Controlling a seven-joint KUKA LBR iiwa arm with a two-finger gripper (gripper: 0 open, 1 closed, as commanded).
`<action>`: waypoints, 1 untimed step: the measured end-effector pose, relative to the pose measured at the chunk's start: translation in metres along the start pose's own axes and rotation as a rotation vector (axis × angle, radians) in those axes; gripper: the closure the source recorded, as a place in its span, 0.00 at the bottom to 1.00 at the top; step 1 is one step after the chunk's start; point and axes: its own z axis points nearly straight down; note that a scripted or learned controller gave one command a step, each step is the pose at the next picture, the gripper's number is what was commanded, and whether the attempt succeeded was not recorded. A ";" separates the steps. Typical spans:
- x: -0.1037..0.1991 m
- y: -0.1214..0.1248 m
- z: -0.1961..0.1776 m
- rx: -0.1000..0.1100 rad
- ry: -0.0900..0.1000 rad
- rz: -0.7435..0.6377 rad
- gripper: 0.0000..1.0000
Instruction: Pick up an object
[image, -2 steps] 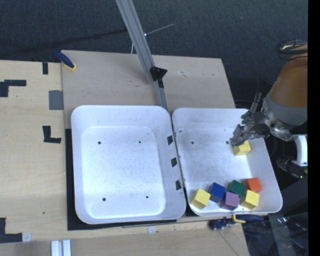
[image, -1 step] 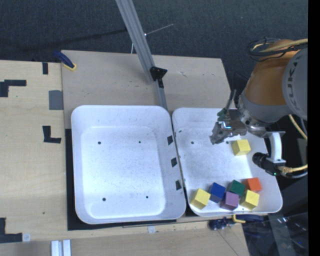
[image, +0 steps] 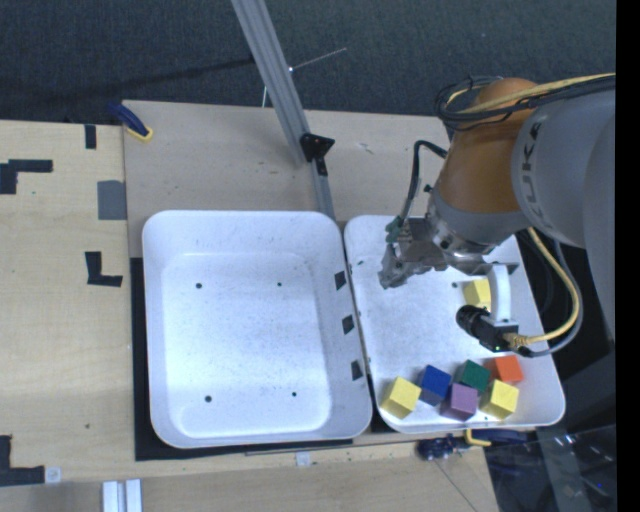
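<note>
Pincer (image: 392, 272) over the right bin (image: 400, 330), grip state indiscernible; the blue cube (image: 435, 381) and its neighbours lie nearer the camera, well apart.

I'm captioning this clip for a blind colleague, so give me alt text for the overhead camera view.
A grey and orange robot arm reaches from the right, its gripper hanging over the right bin, above and left of a cluster of small blocks at the near edge: yellow block, blue block, purple block, green block, orange block. The left bin sits beside it.
</note>
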 end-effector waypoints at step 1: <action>0.058 0.013 -0.009 -0.003 0.001 -0.001 1.00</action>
